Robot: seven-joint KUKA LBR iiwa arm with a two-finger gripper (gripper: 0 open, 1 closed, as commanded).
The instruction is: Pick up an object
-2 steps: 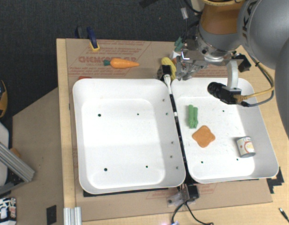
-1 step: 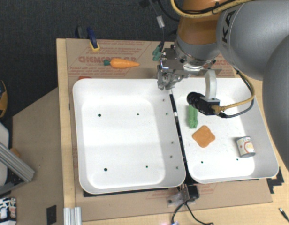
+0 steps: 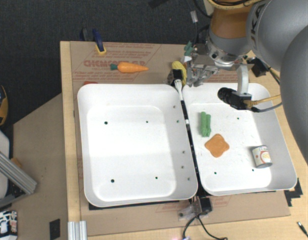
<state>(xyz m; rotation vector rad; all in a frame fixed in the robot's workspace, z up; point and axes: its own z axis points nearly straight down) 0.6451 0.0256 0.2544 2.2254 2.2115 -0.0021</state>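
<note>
A: What lies nearest, low in the frame?
B: In the right bin (image 3: 274, 181), a small can (image 3: 262, 156) at lower right, then an orange piece (image 3: 216, 145), then a green object (image 3: 205, 123) near the divider.
A: The left bin (image 3: 94, 149)?
B: Bare white floor.
A: Farther up?
B: The gripper (image 3: 198, 76) hangs over the right bin's upper-left corner; its state I cannot tell. A carrot (image 3: 130, 68) lies on the cardboard (image 3: 154, 54) beyond.

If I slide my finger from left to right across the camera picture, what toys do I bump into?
Carrot on the cardboard → green piece → orange piece → small can; the last three lie in the right bin.
</note>
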